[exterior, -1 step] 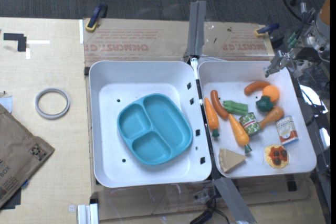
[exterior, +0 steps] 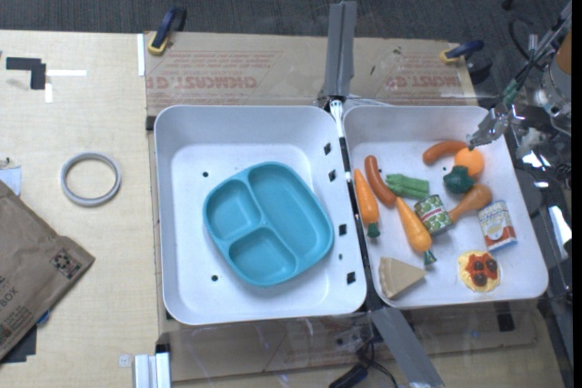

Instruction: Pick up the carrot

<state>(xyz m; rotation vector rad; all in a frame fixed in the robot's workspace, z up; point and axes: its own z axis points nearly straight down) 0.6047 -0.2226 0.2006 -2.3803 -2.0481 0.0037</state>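
Note:
Three carrot-like pieces lie in the right bin [exterior: 532, 282]. One orange carrot [exterior: 366, 201] rests along the bin's left wall. A second carrot [exterior: 414, 228] with a green tip lies slanted near the middle. A third, browner carrot [exterior: 471, 200] has a dark green top [exterior: 457, 180] and sits further right. My gripper [exterior: 486, 130] hangs at the bin's far right corner, just above an orange fruit [exterior: 469, 161] and a curved orange sausage [exterior: 444, 150]. It is well apart from the carrots, and I see nothing held in it.
The right bin also holds a red sausage [exterior: 377, 180], a green vegetable [exterior: 406, 186], a green can [exterior: 434, 215], a small carton [exterior: 496, 225], a pizza disc [exterior: 479, 270] and a wedge slice [exterior: 398, 277]. A blue divided plate [exterior: 265, 223] lies in the left bin [exterior: 173, 195].

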